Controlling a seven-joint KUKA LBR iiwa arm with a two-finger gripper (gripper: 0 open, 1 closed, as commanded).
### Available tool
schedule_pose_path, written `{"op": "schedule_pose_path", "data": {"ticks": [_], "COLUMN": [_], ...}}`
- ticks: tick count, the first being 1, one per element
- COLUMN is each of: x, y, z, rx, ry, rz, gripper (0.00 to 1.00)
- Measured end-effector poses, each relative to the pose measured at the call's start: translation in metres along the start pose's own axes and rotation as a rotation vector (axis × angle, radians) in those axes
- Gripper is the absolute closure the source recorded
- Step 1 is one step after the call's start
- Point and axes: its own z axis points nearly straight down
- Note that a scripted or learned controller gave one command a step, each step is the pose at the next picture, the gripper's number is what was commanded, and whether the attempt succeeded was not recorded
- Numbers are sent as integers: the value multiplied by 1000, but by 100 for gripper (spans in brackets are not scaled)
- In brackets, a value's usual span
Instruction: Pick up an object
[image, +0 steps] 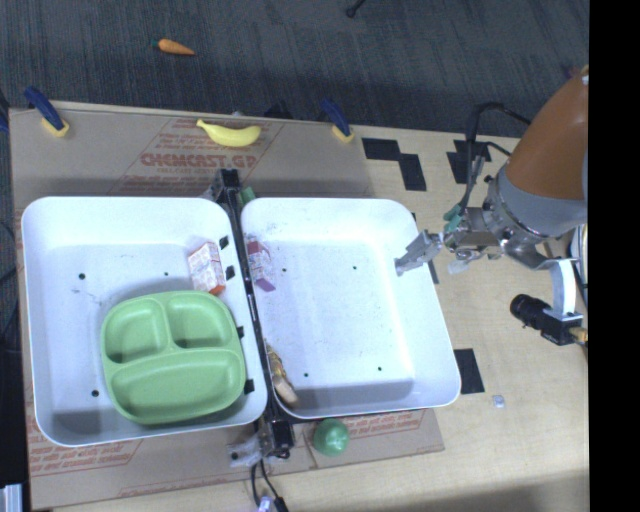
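The bench (520, 420) is a pale wood-coloured top set against dark grey carpet (300, 50); a sheet of brown cardboard (290, 160) printed in red lies over it, held at its far edge by blue clamps (47, 112); black squares (395, 160) are stuck on the bare bench to the right of the cardboard.

Two shallow white bins sit on the cardboard, touching along a black joint; take the right bin (400, 385) as the landmark. Just left of it is the left bin (40, 300), which carries a green divided plate (175, 355) in its near half and a small red-and-white carton (206, 266) just behind the plate. Inside the right bin, against its left wall, lies a small crumpled packet (260, 262) with red and purple on it; at its near left corner lies a small tan thing (280, 385), too small to name.

Beyond the right bin's far left corner, a yellow banana (230, 131) rests on the cardboard; just in front of its near edge sits a green ball (331, 436); well beyond it, on the carpet, lies an orange carrot (177, 46).

The end effector (420, 250) hangs over the right bin's right rim, apart from every object; it has hold of nothing, and how far its fingers are spread cannot be told.
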Motion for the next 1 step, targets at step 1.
{"op": "schedule_pose_path", "data": {"ticks": [1], "x": [-6], "y": [-14], "z": [140], "rx": [4], "ry": [2], "rz": [-1], "gripper": [0]}}
